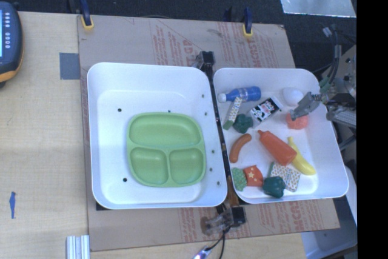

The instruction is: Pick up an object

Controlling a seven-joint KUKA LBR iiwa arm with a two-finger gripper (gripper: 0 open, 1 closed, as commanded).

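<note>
The right bin (324,130) holds several small objects: a blue bottle (241,94), a black-and-white carton (265,110), a white round piece (292,94), a dark green lump (242,124), a brown sausage (240,146), an orange bottle (276,146), a yellow banana (302,161) and a red block (253,176). My gripper (303,107) reaches in from the right edge. It hangs just above a salmon-red object (297,123) near the bin's right wall. Whether it touches that object is unclear.
The left bin (103,130) holds a green divided plate (165,148). A second green lump (274,186) and a checkered piece (290,176) lie at the right bin's front. A blue-and-yellow device (8,39) sits at the far left of the bench.
</note>
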